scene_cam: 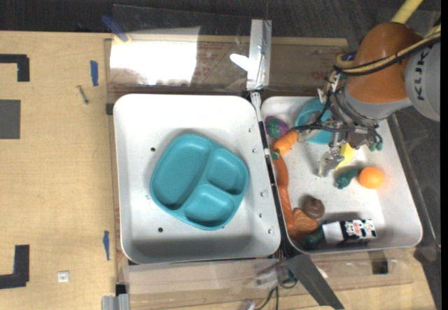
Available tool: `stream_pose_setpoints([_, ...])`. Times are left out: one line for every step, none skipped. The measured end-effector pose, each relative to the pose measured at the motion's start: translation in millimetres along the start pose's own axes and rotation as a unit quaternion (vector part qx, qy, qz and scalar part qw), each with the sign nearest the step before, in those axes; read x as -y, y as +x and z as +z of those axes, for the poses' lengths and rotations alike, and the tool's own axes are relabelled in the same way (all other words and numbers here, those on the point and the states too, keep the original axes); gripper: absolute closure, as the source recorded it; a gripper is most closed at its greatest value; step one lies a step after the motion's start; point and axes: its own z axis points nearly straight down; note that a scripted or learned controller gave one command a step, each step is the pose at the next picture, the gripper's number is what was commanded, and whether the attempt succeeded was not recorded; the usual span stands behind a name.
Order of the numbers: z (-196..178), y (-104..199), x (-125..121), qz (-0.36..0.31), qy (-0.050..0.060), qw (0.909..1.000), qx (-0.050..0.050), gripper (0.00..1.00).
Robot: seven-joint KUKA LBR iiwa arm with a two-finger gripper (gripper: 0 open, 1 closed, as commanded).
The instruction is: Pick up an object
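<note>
Hovering low, gripper (334, 159) over right bin (402, 228), fingers spread w/ nothing between, prob. lining up yellow-green toy (344, 175) beside orange ball (371, 177).

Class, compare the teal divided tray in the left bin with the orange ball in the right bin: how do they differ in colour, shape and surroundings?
The teal tray is blue-green; the orange ball is orange. The tray is wide, flat and split into compartments; the ball is small and round. The tray lies alone in the left bin; the ball sits among several other items in the right bin. Both rest on a white bin floor.
</note>
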Motion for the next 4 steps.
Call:
stream_pose_setpoints([-15.5, -7.0, 0.4, 0.001, 0.004, 0.9999, 0.015, 1.00])
stream_pose_setpoints([-138.4, -35.5, -11.5, 0.096, 0.003, 0.9953, 0.016, 1.00])
stream_pose_setpoints([-2.0, -26.4, 0.9, -0.046, 0.003, 0.9989, 0.010, 1.00])
stream_pose_setpoints([-0.3, -25.7, 0.6, -0.045, 0.002, 0.9989, 0.009, 0.00])
